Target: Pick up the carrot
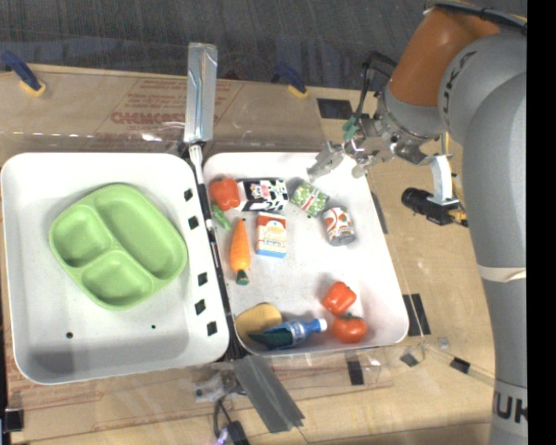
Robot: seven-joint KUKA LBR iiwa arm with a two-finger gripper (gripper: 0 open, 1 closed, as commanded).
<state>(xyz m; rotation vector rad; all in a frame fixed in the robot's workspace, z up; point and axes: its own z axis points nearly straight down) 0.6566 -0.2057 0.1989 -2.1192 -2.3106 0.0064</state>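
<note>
The carrot (239, 247) is orange with a green tip pointing toward the front. It lies near the left wall of the right bin (380, 267), beside an orange juice box (271, 235). My gripper (341, 164) hangs above the back right corner of that bin, well to the right of and behind the carrot. Its fingers (322, 164) are spread open with nothing between them.
The right bin also holds a red-orange fruit (225, 193), a black-and-white carton (264, 191), a green packet (309, 197), a can (338, 225), a red pepper (339, 297), a tomato (349, 328), a blue bottle (295, 330) and a yellow piece (258, 318). A green divided plate (119, 244) sits in the left bin (28, 341).
</note>
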